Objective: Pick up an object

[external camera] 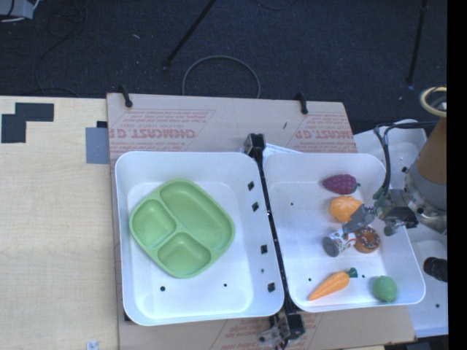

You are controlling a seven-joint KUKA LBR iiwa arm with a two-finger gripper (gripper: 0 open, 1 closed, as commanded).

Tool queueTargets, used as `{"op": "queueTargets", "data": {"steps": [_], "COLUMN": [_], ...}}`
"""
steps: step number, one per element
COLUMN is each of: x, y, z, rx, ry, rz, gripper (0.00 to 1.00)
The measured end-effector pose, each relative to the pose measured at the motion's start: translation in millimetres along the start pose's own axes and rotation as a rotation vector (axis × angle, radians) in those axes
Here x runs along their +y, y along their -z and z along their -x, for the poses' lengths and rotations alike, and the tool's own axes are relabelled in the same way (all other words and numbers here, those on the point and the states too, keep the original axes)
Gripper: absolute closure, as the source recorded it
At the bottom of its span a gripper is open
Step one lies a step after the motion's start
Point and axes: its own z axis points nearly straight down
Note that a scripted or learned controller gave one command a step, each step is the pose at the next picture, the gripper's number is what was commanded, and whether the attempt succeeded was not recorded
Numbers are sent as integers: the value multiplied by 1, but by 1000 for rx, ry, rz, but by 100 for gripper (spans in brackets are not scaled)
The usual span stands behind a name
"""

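Observation:
The right bin (306, 173) holds several toy foods. A purple bunch of grapes (341, 184) lies at the back, with an orange fruit (343, 208) just in front of it. Further forward are a brown ring-shaped piece (367, 241), a small grey and white object (334, 244), a carrot (329, 285) and a green lime (384, 289). My gripper (378, 223) hangs over the right part of this bin, just above the brown ring and right of the orange fruit. Its fingers stand apart with nothing between them.
The left bin (241, 297) holds a green divided plate (182, 227). A black divider (266, 232) separates the two bins. The grey arm (430, 173) comes in over the right bin's right rim. A wooden bench top lies to the left.

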Motion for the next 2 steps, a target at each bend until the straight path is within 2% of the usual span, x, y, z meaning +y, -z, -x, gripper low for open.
{"op": "queueTargets", "data": {"steps": [1,2], "x": [2,9], "y": [4,-49], "z": [0,-7], "rx": [-2,0], "ry": [2,3], "rz": [9,4], "gripper": [0,0]}}
